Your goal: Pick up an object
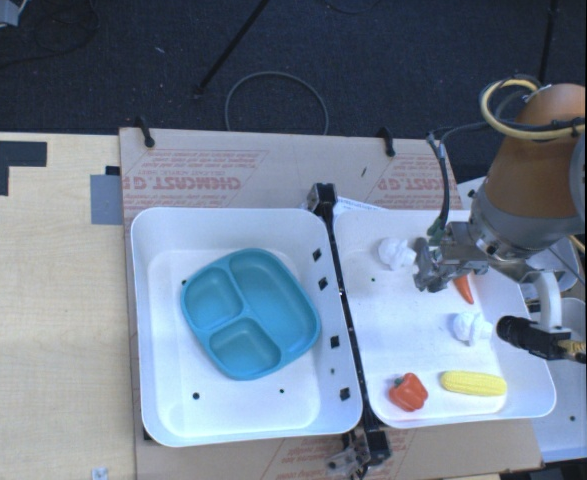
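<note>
Mirrored lettering on the cardboard sheet [188, 180] could not be read. The gripper [431, 268] was seen in the right bin [538, 403]; its state could not be told.

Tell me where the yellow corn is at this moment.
The yellow corn lies in the right bin, near its front right corner, just right of the red pepper and below a small white object.

Robotics lab test station: a pale wood surface [43, 298] carries two white bins [163, 408] on cardboard sheeting [233, 173]; loose cables [273, 93] and a stand leg [238, 33] cross dark carpet behind.
</note>
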Controlling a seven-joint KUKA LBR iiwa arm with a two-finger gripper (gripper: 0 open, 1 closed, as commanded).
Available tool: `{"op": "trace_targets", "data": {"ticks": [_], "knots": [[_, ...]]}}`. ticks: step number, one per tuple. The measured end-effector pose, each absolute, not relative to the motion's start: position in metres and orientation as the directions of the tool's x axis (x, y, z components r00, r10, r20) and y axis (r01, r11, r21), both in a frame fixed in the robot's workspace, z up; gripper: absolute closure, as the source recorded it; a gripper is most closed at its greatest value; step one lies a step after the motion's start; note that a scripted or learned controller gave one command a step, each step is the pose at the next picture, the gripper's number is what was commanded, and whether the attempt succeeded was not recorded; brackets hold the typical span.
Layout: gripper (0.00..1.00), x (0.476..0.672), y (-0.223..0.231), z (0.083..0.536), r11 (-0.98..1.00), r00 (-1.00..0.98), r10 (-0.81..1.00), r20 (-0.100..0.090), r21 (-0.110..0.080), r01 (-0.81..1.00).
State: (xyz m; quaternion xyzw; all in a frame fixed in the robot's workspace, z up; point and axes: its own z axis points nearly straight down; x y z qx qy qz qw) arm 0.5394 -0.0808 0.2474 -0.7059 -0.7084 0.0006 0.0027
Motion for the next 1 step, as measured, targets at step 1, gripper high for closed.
{"op": "trace_targets", "data": {"ticks": [1], "knots": [[1.00,0.5274,-0.0305,0.2503,0.004,-0.004,1.000,0.003,-0.005,1.000]]}}
